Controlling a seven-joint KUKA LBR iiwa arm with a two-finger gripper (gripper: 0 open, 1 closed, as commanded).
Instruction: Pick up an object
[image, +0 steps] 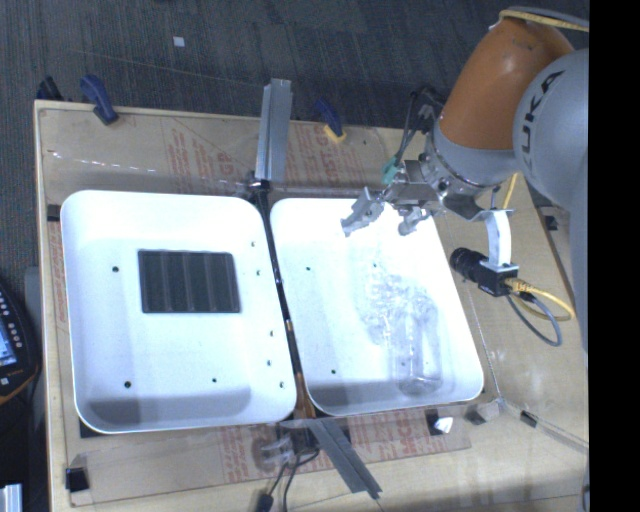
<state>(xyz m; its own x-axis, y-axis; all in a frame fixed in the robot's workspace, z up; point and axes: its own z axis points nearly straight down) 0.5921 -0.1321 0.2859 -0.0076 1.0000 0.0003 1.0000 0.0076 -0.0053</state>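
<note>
Pale wood bench (150, 150) carries two shallow white bins side by side, with a metal bar (272, 130) running up between them at the back. The gripper (383, 218) hangs over the far rim of the right bin (320, 330). Its fingers (358, 216) are spread apart with nothing between them.

Below the fingers, toward the near wall of that bin, lies a clear plastic object (400, 310). It looks crinkled at the end closest to the fingers and more tube-like further off. I cannot tell whether it is one piece or two. Well off to the side of the fingers, across the divider, a dark ribbed panel (189, 281) lies flat in the middle of the left bin (100, 350).

The clear plastic is the nearer target, so the step in hand looks like lining up above it before descending. To do it well, I would centre the fingers over the bulkiest part of the plastic and turn the wrist so they close across its narrow width. They should stay wide until they straddle it. Thin, see-through plastic will likely crumple or slip, so close gently and low on the body. Stop short of the bin floor, and keep clear of the bin's side wall.
</note>
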